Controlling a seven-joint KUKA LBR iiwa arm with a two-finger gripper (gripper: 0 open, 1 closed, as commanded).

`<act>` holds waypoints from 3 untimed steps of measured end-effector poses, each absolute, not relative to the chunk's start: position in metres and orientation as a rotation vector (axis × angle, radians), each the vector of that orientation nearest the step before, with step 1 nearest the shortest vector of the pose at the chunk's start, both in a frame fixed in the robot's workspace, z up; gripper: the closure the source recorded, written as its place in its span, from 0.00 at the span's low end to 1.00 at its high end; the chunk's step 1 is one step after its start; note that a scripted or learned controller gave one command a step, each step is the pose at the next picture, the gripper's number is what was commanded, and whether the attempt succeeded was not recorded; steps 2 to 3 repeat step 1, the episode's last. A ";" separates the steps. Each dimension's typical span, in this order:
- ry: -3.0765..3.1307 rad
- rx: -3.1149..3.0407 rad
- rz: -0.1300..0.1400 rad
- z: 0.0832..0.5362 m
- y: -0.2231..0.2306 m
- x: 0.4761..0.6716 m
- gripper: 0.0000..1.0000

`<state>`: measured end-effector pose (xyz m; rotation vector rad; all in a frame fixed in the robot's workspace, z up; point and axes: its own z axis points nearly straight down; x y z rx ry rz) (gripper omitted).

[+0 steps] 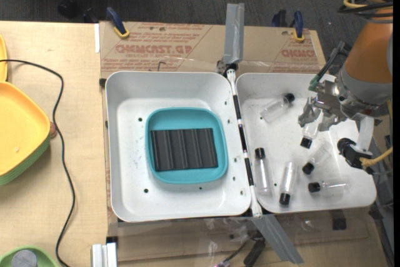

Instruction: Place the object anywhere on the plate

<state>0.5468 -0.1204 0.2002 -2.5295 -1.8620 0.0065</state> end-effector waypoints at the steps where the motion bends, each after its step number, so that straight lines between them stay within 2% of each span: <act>1: -1.862 -2.530 0.006 0.200 -0.120 0.547 0.00; 3: -1.862 -2.530 0.006 0.200 -0.120 0.547 0.00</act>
